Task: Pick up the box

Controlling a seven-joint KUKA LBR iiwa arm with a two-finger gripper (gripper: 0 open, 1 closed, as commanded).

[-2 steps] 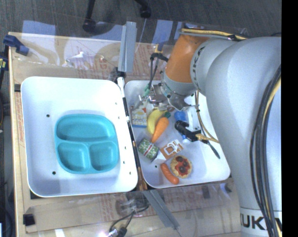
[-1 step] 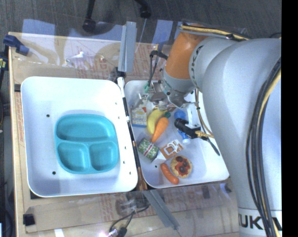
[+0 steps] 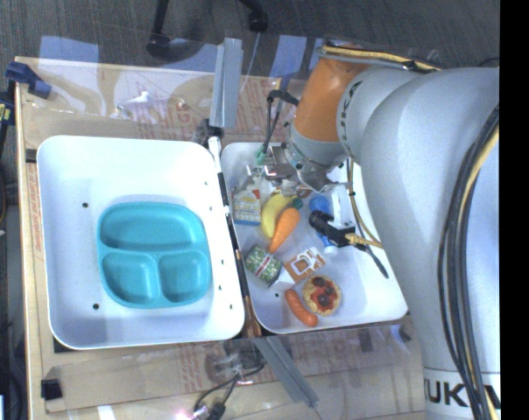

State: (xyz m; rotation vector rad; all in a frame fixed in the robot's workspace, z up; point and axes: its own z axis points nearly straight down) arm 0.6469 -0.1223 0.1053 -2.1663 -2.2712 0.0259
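in the camera view the right bin (image 3: pixel 383 300) is crowded, and that is the main hazard: the box (image 3: pixel 246 206), a small pale carton, lies at the bin's left wall with a yellow banana (image 3: pixel 272 214) and an orange carrot (image 3: pixel 285 227) pressed close on its right, so a descent that lands slightly right could catch the fruit or nudge the box against the wall instead of taking it. a green patterned cube (image 3: pixel 264 264), a small printed card (image 3: pixel 305 262), a tart (image 3: pixel 321 294) and a sausage (image 3: pixel 300 308) lie nearer, clear of the box. the left bin (image 3: pixel 63 164) bears a teal divided tray (image 3: pixel 153 254). the arm reaches in from the right, orange band up, wrist bent down over the far part of the right bin; the gripper (image 3: pixel 271 166) hangs just beyond the box, and whether it is released or clenched i cannot tell; nothing shows in its grasp.
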